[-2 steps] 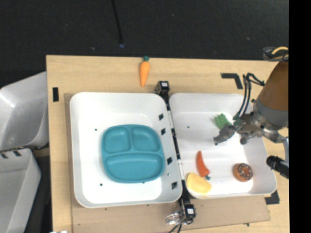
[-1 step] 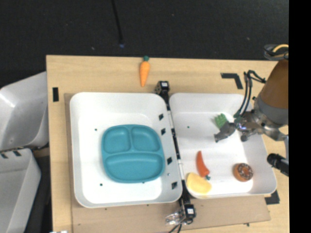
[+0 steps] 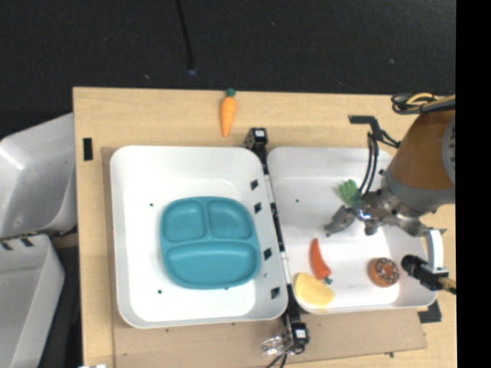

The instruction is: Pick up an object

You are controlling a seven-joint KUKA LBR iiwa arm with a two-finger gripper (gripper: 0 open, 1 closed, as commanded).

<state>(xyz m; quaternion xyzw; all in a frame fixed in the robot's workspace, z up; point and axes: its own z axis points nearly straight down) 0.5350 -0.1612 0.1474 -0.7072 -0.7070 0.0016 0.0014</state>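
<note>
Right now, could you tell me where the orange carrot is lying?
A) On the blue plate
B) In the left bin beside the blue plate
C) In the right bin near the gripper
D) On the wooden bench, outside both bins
D: the carrot lies on the bare wooden bench beyond the far rim of the left bin, apart from the blue plate and outside the right bin.

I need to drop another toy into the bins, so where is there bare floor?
Left white bin: a ring of bare floor around the blue divided plate. Right white bin: free along its far wall and left side. Crowded near corner: red pepper, yellow piece, brown donut, gripper by the green toy.
</note>
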